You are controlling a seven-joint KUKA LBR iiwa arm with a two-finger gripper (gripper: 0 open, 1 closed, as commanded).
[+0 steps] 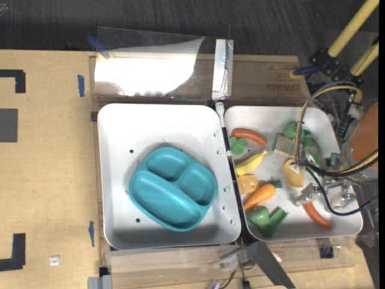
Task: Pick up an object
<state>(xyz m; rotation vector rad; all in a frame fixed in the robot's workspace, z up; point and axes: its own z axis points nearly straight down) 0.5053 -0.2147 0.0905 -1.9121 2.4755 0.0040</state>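
The left bin (114,161) holds a teal tray (173,187), set at a slant. The right bin (343,224) holds toy food: a sausage (248,136), a banana (251,162), a carrot (260,194) and a green piece (266,217) beside it. The gripper (307,191) hangs low over this bin, just right of the carrot; whether its jaws are parted or closed I cannot tell
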